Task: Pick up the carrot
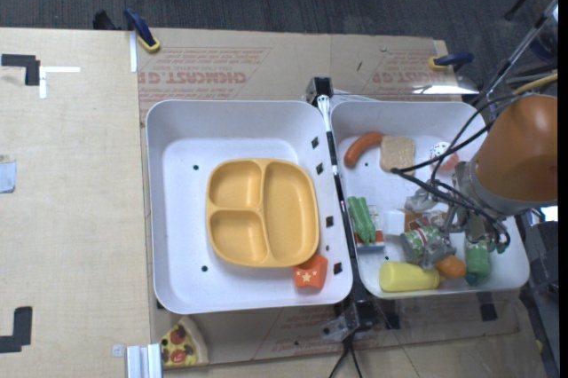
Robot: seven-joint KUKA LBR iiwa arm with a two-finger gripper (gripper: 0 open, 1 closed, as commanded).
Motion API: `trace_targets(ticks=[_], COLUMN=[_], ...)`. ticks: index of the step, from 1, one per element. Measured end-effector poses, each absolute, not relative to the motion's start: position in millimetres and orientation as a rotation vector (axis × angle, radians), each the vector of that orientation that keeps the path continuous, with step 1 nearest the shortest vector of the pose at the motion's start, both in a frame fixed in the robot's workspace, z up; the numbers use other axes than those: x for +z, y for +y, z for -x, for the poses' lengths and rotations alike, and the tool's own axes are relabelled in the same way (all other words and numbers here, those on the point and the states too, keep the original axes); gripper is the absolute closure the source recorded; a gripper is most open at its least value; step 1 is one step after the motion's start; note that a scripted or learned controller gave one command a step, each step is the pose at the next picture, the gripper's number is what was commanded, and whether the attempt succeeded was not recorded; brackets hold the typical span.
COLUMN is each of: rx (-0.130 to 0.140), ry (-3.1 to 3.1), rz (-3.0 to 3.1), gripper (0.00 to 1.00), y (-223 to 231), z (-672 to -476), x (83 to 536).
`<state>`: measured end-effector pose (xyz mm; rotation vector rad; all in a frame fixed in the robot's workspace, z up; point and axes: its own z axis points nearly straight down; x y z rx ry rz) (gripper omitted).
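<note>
1 pizza toy (180, 344), 2 bins (169, 216), 1 carrot (452, 266)

Both bins (160, 190) look like smooth white plastic with a soft sheen. The yellow divided plate (264, 212) is matt plastic. Under the bins lies dull brown printed cardboard (213, 74), on a pale wood-grain desk (62, 216). The small carrot (452, 266) looks like smooth orange plastic, the arm's orange band (525, 150) slightly glossy.
</note>
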<state>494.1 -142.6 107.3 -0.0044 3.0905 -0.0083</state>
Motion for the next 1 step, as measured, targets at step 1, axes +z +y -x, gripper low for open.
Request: trace_targets(ticks=[1], rx=[-0.010], ry=[3.074], rz=[0.285], gripper=[0.00], y=[-159.3], z=[-497.3], x=[107.9])
